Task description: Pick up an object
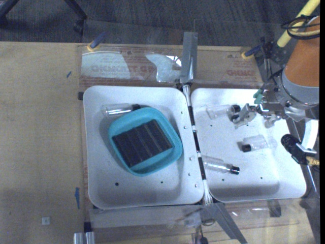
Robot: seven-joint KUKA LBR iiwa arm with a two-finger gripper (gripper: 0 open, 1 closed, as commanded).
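Observation:
My gripper (241, 114) hangs over the far part of the right bin (289, 187), with the grey and orange arm coming in from the right. A small clear piece (216, 113) lies just left of it, and whether they touch I cannot tell. Closer to the front, a clear vial with a black cap (252, 145) lies in mid-bin. A clear tube with a black tip (222, 166) rests near the bin's front left. Nothing is visibly held.
The left bin (96, 182) holds a teal tray with a dark ribbed insert (144, 141) and a clear tube with a black cap (119, 108) behind it. A metal divider (195, 136) runs between the bins. Clear plastic sheeting (132, 65) lies behind them.

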